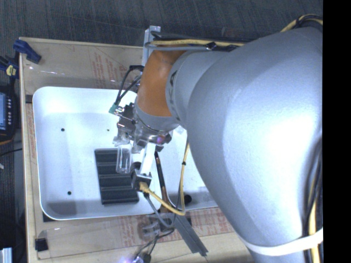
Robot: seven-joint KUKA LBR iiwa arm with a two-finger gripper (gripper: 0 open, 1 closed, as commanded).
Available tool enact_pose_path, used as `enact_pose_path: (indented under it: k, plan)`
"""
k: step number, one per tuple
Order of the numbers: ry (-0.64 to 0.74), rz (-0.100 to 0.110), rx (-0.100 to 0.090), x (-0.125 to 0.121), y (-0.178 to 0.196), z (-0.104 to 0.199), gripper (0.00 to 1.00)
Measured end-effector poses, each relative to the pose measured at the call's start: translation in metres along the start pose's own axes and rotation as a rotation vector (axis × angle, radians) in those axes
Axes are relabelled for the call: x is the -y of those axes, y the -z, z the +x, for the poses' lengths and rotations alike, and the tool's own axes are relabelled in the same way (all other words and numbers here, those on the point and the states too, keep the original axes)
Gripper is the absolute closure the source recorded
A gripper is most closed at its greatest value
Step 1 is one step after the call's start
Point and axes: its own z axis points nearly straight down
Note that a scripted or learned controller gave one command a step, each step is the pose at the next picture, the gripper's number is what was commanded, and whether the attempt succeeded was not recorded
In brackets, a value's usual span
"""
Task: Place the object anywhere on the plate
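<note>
White bin (pixel 55 147), one dark ribbed object (pixel 112 179), one gripper (pixel 125 160) above it, jaw state unclear

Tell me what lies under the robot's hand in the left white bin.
Under the hand lies a dark, ribbed rectangular object, flat on the floor of the left white bin. Its right edge is covered by the hand and cables. The grey arm hides the bench to the right.

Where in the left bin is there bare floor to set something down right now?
The white bin has bare floor along its left wall and across its upper part, left of the gripper. It is crowded lower right: the dark ribbed plate lies there, with the gripper and its cables over it.
</note>
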Motion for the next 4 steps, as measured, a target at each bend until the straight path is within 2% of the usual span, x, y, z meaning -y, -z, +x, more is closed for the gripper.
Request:
enact_pose_path:
  k: [1, 2, 3, 4]
  plan:
    - [0.442, -0.004, 0.0, 0.018, 0.014, -0.057, 1.0]
    - [0.249, -0.003, 0.0, 0.06, 0.0, -0.008, 1.0]
    - [0.091, -0.007, -0.005, 0.024, -0.097, 0.029, 1.0]
    - [0.045, -0.003, -0.002, -0.02, -0.099, 0.085, 1.0]
